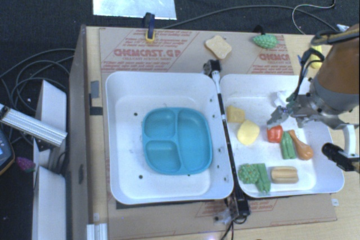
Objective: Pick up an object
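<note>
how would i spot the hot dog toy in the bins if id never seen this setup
Find the right-hand white bin, the one crowded with toy food, and go to its near edge. The hot dog lies there on its side, just right of the green broccoli. It is the only tan, bun-shaped piece; the items beside it are green, red, orange or yellow.

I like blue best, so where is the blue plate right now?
The blue plate lies in the middle of the left bin, across the divider from the toy foods in the right bin.
</note>
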Available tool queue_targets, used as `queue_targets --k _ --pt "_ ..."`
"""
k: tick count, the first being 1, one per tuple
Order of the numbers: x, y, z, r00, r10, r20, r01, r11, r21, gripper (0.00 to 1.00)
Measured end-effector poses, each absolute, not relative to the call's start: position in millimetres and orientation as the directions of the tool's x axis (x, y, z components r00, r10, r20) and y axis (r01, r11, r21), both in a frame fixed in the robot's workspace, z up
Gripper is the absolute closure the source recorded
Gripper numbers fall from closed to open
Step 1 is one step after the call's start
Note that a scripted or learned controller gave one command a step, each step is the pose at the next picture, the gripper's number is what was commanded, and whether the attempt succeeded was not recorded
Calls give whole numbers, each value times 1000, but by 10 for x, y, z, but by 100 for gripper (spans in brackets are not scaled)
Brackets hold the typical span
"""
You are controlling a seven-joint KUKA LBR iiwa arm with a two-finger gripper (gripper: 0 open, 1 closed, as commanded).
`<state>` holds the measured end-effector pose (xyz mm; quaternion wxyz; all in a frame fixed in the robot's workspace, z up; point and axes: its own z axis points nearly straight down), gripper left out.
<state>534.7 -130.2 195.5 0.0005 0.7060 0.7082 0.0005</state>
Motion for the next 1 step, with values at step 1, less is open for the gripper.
queue_targets --k 1 --pt "5482 -1503 845 -1 1000 -1 1000 1 2 0"
